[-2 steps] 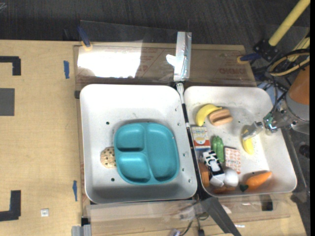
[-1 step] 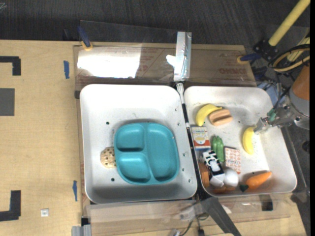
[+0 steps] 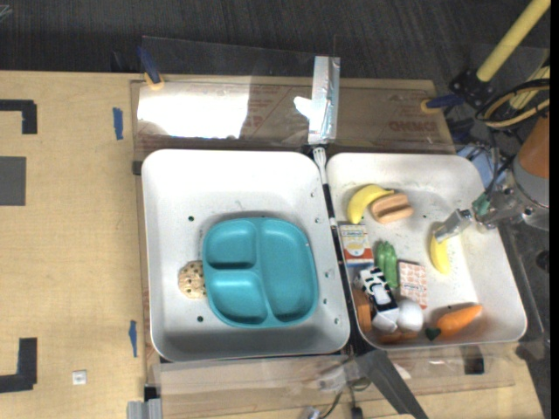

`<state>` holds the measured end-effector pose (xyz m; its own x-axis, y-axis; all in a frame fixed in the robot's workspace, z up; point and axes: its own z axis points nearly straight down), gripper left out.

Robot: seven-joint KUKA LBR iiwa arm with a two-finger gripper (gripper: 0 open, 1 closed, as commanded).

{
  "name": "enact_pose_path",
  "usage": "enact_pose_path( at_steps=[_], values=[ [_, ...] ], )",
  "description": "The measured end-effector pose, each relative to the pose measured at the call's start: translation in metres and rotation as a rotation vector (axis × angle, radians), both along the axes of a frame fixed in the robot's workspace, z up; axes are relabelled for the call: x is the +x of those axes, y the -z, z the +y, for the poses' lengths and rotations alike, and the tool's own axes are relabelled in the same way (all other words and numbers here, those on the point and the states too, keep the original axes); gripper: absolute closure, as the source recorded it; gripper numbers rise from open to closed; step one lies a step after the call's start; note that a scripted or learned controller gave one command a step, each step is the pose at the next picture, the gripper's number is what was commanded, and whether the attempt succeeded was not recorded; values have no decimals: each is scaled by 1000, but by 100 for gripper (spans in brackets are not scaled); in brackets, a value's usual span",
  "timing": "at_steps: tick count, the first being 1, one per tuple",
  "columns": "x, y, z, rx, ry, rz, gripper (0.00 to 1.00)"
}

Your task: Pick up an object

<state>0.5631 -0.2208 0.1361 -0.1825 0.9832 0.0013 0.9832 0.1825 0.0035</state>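
My gripper [image 3: 452,226] reaches in from the right over the right bin [image 3: 489,177]. It hangs just above a small yellow fruit [image 3: 440,257] on the bin floor, and I see nothing held in it. A banana [image 3: 362,202] and a hot dog bun [image 3: 392,207] lie at the bin's back left. Along the left wall lie a small carton [image 3: 353,242], a green vegetable [image 3: 387,264], a printed packet [image 3: 412,282] and a black-and-white toy [image 3: 376,288]. At the front lie a white egg [image 3: 409,319] and a carrot [image 3: 458,319].
The left bin [image 3: 166,199] holds a teal divided plate [image 3: 259,271] with a cookie [image 3: 190,279] beside its left edge. A clear plastic sheet [image 3: 227,103] and a metal post [image 3: 324,99] stand behind the bins. Cables and a yellow pole [image 3: 515,33] sit at the back right.
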Motion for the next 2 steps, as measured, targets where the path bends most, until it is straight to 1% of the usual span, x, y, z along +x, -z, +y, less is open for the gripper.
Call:
enact_pose_path(
  at_steps=[1, 2],
  values=[
    [1, -11, 0, -2, 0, -5, 100],
    [1, -10, 0, -1, 0, -4, 0]
  ],
)
